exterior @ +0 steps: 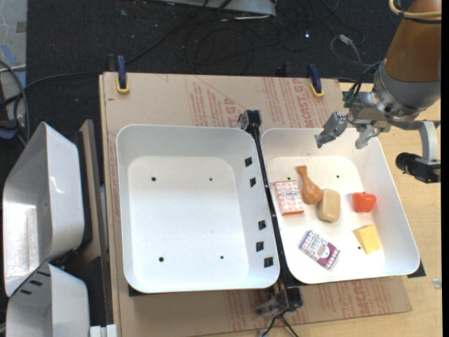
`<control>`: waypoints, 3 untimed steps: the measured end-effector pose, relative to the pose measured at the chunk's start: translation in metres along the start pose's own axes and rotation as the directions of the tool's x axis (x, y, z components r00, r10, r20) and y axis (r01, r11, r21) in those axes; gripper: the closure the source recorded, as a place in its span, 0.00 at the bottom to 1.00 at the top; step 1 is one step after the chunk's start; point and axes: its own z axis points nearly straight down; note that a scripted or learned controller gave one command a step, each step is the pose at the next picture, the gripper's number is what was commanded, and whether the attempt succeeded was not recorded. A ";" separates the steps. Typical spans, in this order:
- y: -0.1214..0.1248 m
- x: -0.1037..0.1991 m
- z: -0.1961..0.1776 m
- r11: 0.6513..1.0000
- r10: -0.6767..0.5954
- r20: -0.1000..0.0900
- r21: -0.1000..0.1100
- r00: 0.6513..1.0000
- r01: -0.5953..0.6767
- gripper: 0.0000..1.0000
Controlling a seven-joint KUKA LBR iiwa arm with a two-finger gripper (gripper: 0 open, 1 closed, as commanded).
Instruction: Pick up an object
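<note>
Jaws [346,135] apart above the right white plastic bin's [400,241] far edge, holding nothing.
All candidates lie loose and spaced in that bin, easing a single grasp; the tan toy drumstick [308,182] lies nearest.

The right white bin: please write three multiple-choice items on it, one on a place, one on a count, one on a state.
1. Where does the small red pepper-shaped toy lie?
A. right part of the right white bin
B. left white bin
C. on the bench

2. How many things lie in the right bin?
A. three
B. four
C. six

3. How are the fingers of the two-finger pincer?
A. shut on the toy
B. apart, with nothing between
C. shut on the box

Key: 1 A, the toy lies near the right wall of the right white bin. 2 C, six lie there. 3 B, the pincer hangs over the far rim.
</note>
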 end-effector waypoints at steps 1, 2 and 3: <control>0.000 -0.016 0.094 1.000 0.004 -0.001 0.009 1.000 -0.004 0.00; 0.010 -0.006 0.194 1.000 0.001 -0.003 -0.004 1.000 -0.001 0.00; 0.011 -0.008 0.188 1.000 0.002 0.001 -0.008 1.000 -0.002 0.00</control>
